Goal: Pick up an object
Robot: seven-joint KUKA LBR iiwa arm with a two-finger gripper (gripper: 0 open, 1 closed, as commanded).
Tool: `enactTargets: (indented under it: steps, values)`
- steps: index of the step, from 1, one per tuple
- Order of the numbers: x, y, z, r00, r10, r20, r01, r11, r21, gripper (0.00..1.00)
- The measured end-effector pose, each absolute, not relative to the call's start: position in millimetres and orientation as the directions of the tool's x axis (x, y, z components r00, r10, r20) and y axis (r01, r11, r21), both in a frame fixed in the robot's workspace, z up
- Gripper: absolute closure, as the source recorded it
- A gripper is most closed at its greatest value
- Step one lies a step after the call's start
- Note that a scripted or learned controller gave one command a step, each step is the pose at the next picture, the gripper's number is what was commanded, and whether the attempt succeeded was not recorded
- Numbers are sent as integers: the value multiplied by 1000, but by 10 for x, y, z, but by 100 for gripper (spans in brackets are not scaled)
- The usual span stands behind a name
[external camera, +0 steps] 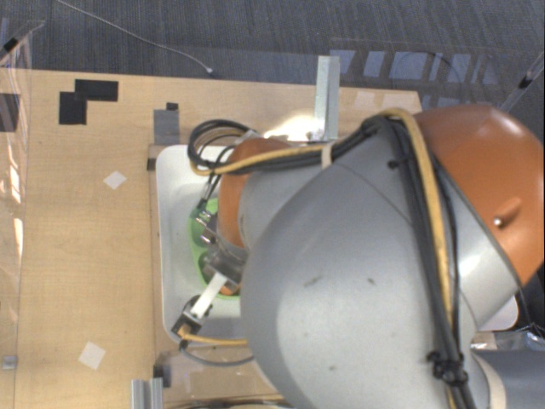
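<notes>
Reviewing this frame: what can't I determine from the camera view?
- Gripper: buried under the arm; whether it is open or shut, or holds anything, cannot be told.
- Green object: slivers show beside the wrist; its shape and identity are unclear.
- Left bin: most of its floor is covered by the arm.
- Second bin: hidden behind the arm's bulk.

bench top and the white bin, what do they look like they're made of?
Bench top: looks like light wood or wood-look laminate, matte; pale tan with faint grain and no glare. White bin: probably moulded plastic, smooth and slightly glossy; rounded rim and a bright highlight near its far edge. Neither is certain from this view.
</notes>
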State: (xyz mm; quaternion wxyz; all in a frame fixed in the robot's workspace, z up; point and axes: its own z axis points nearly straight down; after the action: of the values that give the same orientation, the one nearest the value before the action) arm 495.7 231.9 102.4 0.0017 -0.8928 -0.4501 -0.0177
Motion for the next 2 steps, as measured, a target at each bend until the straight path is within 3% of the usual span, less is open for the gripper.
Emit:
enactTargets:
  steps: [1,2]
  values:
    - [5005,2415,1035,876,480,53,480,-877,6,100]
    - [5014,2423,1047,976,209,55,209,-978,-12,100]
